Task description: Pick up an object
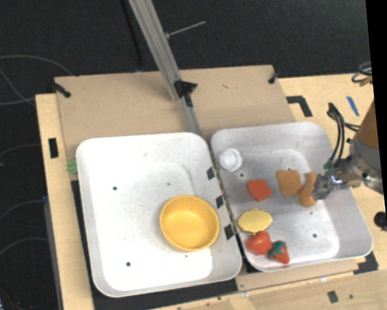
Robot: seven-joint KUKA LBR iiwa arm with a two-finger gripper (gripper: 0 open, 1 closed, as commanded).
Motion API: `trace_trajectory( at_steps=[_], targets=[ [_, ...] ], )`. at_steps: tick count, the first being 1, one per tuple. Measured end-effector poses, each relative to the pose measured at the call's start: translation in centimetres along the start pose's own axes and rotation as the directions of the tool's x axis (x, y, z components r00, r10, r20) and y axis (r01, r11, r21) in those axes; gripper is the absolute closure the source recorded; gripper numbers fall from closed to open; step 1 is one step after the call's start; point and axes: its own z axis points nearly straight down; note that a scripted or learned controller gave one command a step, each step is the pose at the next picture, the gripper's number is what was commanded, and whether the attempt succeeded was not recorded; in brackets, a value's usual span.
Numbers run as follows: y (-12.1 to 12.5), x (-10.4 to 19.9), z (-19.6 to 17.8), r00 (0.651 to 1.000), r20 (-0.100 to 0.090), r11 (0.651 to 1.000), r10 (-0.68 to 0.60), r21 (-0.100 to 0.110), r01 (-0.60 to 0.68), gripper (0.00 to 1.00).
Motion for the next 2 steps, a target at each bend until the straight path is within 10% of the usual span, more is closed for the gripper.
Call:
trace_trajectory(
  at_steps=[2],
  targets=[
    [0.6,4.6,-5.9,1.0,-0.004,1.0,-0.004,0.003,0.004,1.0]
  ],
)
